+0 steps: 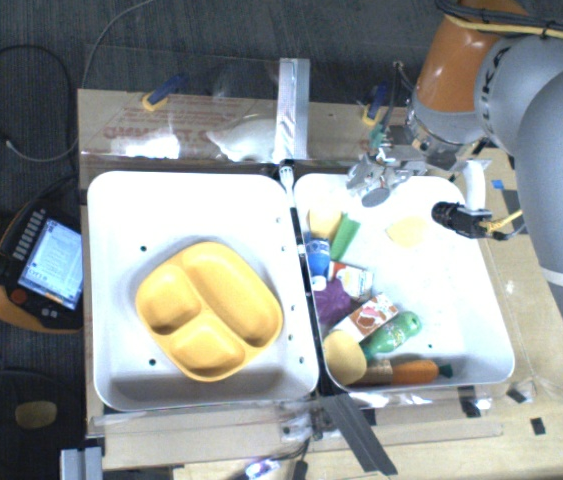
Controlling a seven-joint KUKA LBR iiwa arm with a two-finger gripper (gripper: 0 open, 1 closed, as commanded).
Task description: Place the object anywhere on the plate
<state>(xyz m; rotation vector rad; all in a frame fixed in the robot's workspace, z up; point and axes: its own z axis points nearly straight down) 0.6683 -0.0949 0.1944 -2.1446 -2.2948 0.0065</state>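
Gripper (376,176) hung over the back rim of the right bin (481,298), near the bins' divider; whether it was wide, narrow or closed could not be told from this angle, and nothing was seen in it.

Plate (209,308): yellow, three compartments, rounded corners, lying in the left bin (121,228), nothing on it.

Task did not name the object. The candidates sat in the right bin, most heaped along its left wall: green bottle-like piece (345,238), blue item (318,258), purple piece (333,303), white-and-red packet (373,316), green rounded piece (393,333), yellow ball-like piece (344,356), orange carrot shape (411,371). A pale yellow flat piece (407,231) lay apart, nearest the gripper, so judged the likeliest pick.

Handling, judged: it looked like light plastic toy food, stiff, smooth and probably slippery. Its low profile against the bin floor left little to pinch, so take it across its narrower width, fingers close to the floor. The heaped items touch each other; a grab there risked dragging neighbours
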